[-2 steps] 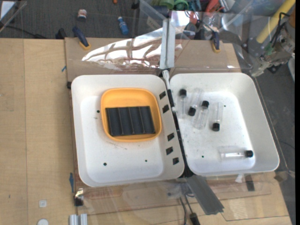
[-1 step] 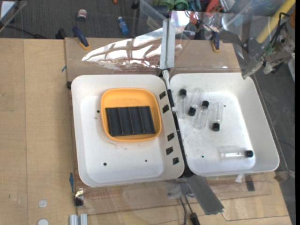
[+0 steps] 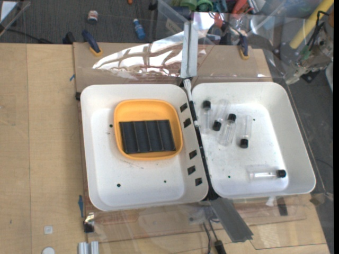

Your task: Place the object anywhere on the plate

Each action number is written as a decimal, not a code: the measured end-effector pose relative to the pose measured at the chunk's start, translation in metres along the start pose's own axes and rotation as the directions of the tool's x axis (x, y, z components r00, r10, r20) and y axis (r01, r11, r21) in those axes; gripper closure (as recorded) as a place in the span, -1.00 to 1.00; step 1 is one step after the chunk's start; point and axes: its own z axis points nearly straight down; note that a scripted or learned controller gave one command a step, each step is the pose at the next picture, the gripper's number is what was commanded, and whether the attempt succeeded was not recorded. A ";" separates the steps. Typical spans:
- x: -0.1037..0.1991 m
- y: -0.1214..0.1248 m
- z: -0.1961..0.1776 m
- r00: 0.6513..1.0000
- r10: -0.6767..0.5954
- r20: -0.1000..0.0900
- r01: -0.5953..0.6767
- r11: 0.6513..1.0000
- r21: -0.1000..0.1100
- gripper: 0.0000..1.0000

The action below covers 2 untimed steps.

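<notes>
Lying flat, clear black-capped vial (image 3: 265, 173) in right bin (image 3: 296, 136)

My bench (image 3: 37, 142) is pale wood, and two shallow white bins sit on it side by side, touching: the left bin (image 3: 100, 189), the right bin (image 3: 296, 157).

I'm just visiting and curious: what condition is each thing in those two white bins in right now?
Orange plate: flat in the left bin, carrying a dark ribbed block.
Dark ribbed block: lying on the plate.
Clear vials with black caps: lying clustered in the right bin.
Lone vial: on its side, apart, nearer the front.
</notes>
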 end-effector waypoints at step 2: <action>-0.001 0.002 -0.008 1.000 -0.003 0.004 0.003 1.000 -0.002 1.00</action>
